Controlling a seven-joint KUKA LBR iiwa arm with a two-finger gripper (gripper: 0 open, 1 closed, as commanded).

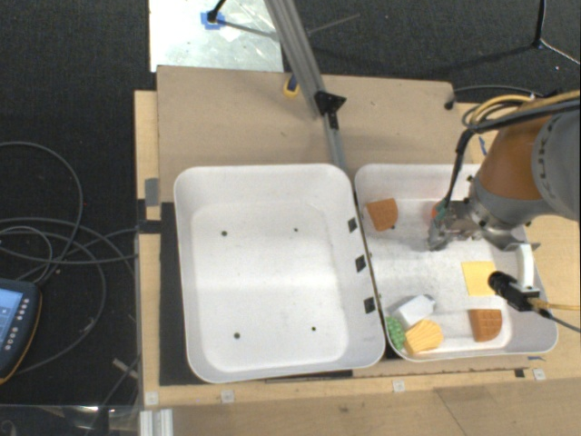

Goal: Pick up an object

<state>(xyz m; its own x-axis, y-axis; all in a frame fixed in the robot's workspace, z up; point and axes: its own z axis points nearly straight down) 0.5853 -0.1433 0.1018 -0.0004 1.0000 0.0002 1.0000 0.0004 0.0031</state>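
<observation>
My gripper (pixel 441 232) hangs low over the upper middle of the right bin (pixel 399 178), reaching in from the right. A small red and green thing (pixel 437 213) shows right beside its top edge. An orange-brown block (pixel 382 214) lies to its left. A flat yellow square (pixel 477 277) lies below and to the right of the gripper. Another orange-brown block (pixel 486 324) sits near the bin's lower right corner. At the bin's lower left lie a white-grey block (pixel 416 310), a yellow ridged piece (pixel 424 336) and a green thing (pixel 396 332).
The left bin (pixel 263 275) sits beside the right one, with black clips on the shared rim. A slanted grey pole (pixel 300 48) crosses the bench's back. Cables run above the arm's wrist (pixel 513 166).
</observation>
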